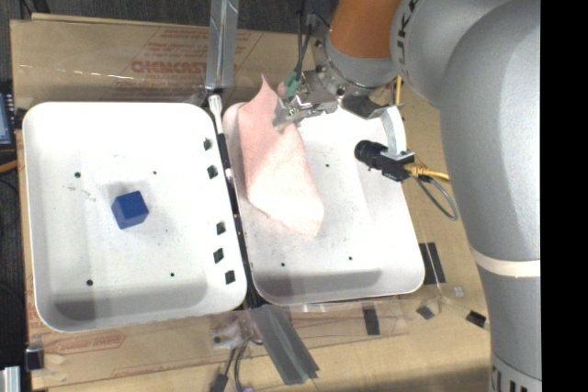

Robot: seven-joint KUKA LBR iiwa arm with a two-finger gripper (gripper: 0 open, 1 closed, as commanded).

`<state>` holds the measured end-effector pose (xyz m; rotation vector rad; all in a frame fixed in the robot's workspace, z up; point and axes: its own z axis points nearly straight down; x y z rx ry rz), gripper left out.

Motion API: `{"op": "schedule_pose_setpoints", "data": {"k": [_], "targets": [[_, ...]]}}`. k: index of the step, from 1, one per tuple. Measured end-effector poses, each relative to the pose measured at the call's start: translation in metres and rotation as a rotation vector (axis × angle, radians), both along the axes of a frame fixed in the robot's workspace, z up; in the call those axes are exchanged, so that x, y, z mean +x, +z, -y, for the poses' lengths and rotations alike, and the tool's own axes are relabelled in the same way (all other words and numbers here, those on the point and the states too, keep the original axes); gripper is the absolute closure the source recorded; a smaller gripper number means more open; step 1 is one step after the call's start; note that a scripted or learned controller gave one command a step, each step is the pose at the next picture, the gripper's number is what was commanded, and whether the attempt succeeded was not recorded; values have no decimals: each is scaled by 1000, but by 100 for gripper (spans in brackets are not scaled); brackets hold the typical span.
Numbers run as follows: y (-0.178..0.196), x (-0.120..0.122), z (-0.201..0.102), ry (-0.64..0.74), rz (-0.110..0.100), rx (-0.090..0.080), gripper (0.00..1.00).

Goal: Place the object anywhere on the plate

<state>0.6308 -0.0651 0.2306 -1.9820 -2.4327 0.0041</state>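
**Pink cloth hangs from the gripper over the right bin**

The grey arm [478, 106] reaches in from the right, its orange band [372, 9] tilted over the far edge of the right bin [386, 262]. The gripper [292, 110] sits near that bin's far left corner, and its fingers are closed on the top edge of a pink cloth [280, 174]. The cloth is pinched at its upper end and drapes down from there, spreading wider toward the middle of the bin, where its lower end rests on the white floor close to the left wall. A black fitting with a yellow-tipped cable [390, 162] hangs from the wrist above the right half of the same bin.

The left bin [55, 289] sits just beside it, the two walls touching along a row of black clips. A small blue cube [130, 208] lies on its floor, left of centre and well apart from the cloth. Both bins rest on a brown cardboard sheet [110, 55] covering the bench.
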Motion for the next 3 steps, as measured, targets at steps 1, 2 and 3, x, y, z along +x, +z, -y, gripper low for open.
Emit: {"op": "schedule_pose_setpoints", "data": {"k": [1,2,3], "targets": [[0,0,-2,7,0,0,100],[8,-8,-59,415,0,1,100],[-3,-14,-109,820,2,1,100]]}}
